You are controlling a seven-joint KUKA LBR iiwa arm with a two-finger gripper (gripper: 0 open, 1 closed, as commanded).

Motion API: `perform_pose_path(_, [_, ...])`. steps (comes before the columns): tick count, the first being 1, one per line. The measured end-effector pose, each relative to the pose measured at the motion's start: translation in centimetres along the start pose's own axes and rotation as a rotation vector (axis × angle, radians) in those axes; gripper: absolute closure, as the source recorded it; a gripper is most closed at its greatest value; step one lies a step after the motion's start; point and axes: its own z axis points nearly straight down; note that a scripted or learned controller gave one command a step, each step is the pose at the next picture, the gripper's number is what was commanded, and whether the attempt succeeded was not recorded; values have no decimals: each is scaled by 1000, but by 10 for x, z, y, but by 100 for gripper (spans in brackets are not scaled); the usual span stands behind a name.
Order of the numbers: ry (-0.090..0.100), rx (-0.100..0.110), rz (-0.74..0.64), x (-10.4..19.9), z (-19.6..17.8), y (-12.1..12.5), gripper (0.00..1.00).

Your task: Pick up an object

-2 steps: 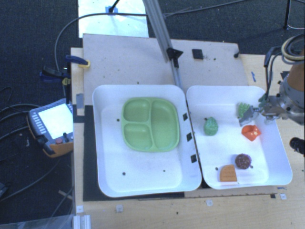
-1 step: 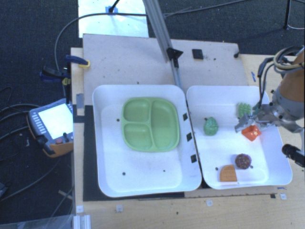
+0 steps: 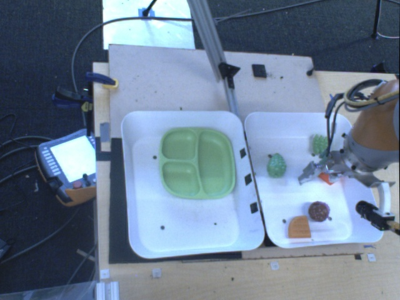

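Dark carpet is surrounding the bench (image 3: 187, 74), which is bearing two white bins side by side. Nearest the camera, in the right bin (image 3: 275, 233), an orange block (image 3: 299, 227) and a dark round object (image 3: 319, 211) are lying close together, likely candidates for picking. Just beyond them the gripper (image 3: 320, 171) is hanging low over a small red-orange piece (image 3: 326, 179); whether it is clenched or released I cannot tell. Farther back, two green objects (image 3: 276, 165) are resting well apart. A green divided plate (image 3: 198, 162) is sitting in the left bin (image 3: 140, 230), out of the arm's way.
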Motion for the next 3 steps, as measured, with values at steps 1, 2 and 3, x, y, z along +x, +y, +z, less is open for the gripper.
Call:
perform_pose_path(1, [-1, -5, 0, 0, 26, 1, 0])
perform_pose_path(2, [-1, -6, 0, 0, 16, 2, 100])
perform_pose_path(3, [-1, -5, -3, 0, -27, 1, 100])
